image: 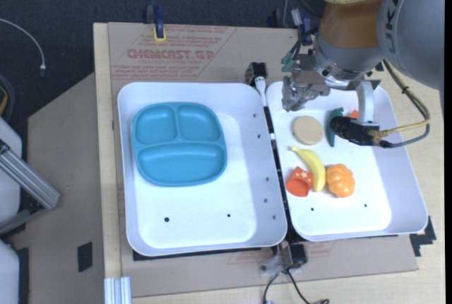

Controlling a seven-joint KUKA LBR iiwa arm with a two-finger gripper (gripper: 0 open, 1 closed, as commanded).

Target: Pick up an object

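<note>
My gripper hangs over the back left of the right bin, just above and behind a round tan cookie. Nothing shows between its fingers. Further toward the front lie a yellow banana, a red pepper piece and an orange pepper, close together. A green and red item sits partly hidden by the black cable fitting at the wrist.
The left bin holds a blue divided plate. A black cable fitting hangs beside the gripper over the right bin. The bins meet along a ridge with black clips. The bench board extends behind.
</note>
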